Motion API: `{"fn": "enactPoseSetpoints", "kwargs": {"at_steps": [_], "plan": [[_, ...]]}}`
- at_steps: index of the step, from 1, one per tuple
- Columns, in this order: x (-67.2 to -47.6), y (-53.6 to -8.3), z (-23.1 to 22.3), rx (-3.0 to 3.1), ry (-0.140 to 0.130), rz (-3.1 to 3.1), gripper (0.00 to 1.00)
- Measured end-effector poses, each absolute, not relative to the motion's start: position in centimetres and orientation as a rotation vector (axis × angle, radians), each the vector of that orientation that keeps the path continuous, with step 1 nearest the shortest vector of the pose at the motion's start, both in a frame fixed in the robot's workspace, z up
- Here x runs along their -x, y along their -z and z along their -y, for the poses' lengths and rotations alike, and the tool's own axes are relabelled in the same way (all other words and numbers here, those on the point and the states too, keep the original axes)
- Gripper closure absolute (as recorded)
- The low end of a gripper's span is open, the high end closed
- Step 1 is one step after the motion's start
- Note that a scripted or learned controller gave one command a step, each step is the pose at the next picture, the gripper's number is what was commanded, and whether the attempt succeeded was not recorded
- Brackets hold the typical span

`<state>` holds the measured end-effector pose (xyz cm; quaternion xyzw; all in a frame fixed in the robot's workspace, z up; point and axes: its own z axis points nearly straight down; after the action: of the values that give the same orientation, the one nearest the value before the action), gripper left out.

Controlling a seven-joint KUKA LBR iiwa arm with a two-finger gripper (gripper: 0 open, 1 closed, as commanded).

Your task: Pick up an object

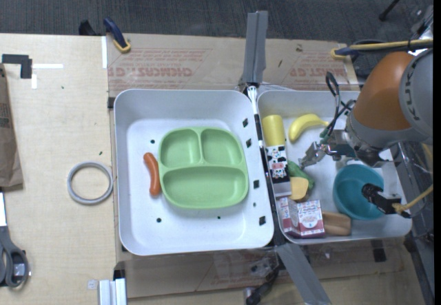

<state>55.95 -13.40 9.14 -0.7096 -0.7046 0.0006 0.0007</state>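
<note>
- Landmark: the right bin (324, 235), which holds all the loose goods; places below are given relative to it.
- At the near wall of the right bin stands a small red-and-white carton (301, 218), with a tan bread-like roll (336, 223) touching its right side. The carton looks like light, stiff card with flat faces; I judge a grip across its two narrow sides would hold, though it sits tight against the wall.
- Just beyond, toward the bin's right side, lies a teal bowl (356, 190). Hard, smooth plastic by the look of it, and wide: only its rim offers a hold, and that is likely to slip.
- Near the bin's middle, a yellow wedge (300, 188) rests against a green item (300, 172); both are small, and what they are made of is hard to tell.
- Along the bin's left wall lies a bottle with a yellow top and a black-and-white label (275, 147). It appears rigid and round, so it may roll; across its middle is the sensible place to take it.
- The gripper (311, 154) hangs over the bin's middle, just right of the bottle, its fingers parted narrowly with nothing between them.
- At the far end of the bin lies a yellow banana (306, 124), likely a light toy, curved and smooth; its thick middle is the best hold, and it lies free of its neighbours.
- Left of the right bin, the left bin (131, 180) carries a green divided tray (203, 166) and an orange sausage-shaped piece (152, 173) beside it.
</note>
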Motion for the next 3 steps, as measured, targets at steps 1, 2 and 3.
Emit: {"fn": "enactPoseSetpoints", "kwargs": {"at_steps": [1,2,3], "plan": [[-62.4,-10.6,12.5,1.987,0.0,2.436,0.0],[-55.2,-11.7,16.8,1.872,-0.001,2.523,0.0],[-60.6,-10.7,18.8,1.78,0.0,2.59,0.0]]}}
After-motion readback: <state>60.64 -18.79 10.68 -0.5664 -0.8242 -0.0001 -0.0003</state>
